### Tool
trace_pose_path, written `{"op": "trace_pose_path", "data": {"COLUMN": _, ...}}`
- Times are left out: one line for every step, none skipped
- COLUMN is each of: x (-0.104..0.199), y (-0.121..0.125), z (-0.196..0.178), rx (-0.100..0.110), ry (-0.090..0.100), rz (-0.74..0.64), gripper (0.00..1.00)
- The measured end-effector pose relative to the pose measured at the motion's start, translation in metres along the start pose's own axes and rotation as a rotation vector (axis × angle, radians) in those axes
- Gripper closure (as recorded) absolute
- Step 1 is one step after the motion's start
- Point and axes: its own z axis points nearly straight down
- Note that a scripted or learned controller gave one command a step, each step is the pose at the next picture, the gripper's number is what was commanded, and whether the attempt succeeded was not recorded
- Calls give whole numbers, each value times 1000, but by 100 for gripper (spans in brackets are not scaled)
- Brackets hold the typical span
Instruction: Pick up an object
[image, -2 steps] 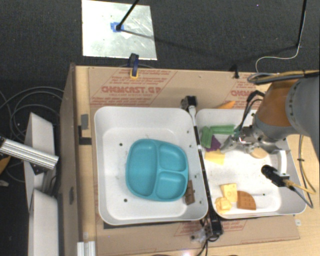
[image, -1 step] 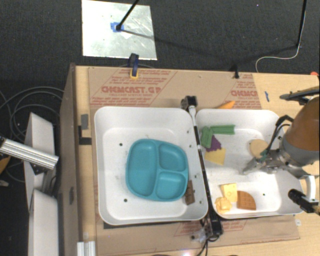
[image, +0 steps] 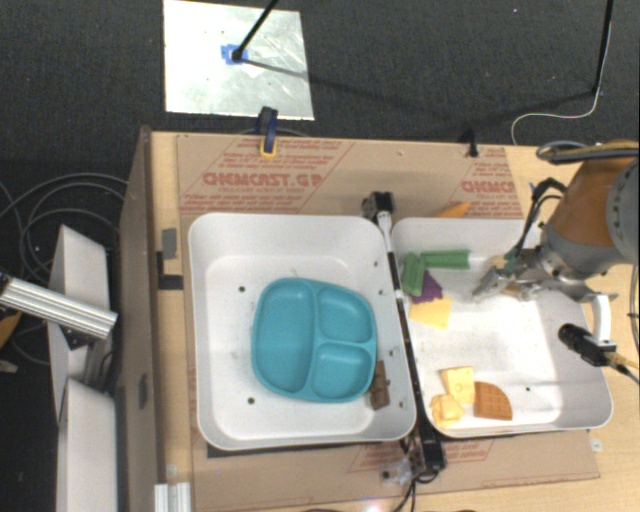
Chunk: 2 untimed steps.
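Pincer (image: 497, 279), fingers seemingly parted and gripping nothing, is hovering just right of the green block (image: 436, 260), whose long axis is pointing toward it

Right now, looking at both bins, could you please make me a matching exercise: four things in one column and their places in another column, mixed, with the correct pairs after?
Things:
1. teal divided plate
2. green block
3. waffle piece
4. tool

Places:
A. near front edge of right bin
B. above right bin, towards its back
C. middle of left bin
D. back of right bin, beside the divider

Pairs: 1-C, 2-D, 3-A, 4-B
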Motion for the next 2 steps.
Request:
{"op": "trace_pose_path", "data": {"x": -13, "y": 61, "z": 0, "rx": -1, "ry": -1, "rz": 0, "gripper": 0}}
{"op": "trace_pose_path", "data": {"x": -13, "y": 36, "z": 1, "rx": 8, "ry": 1, "rz": 6, "gripper": 0}}
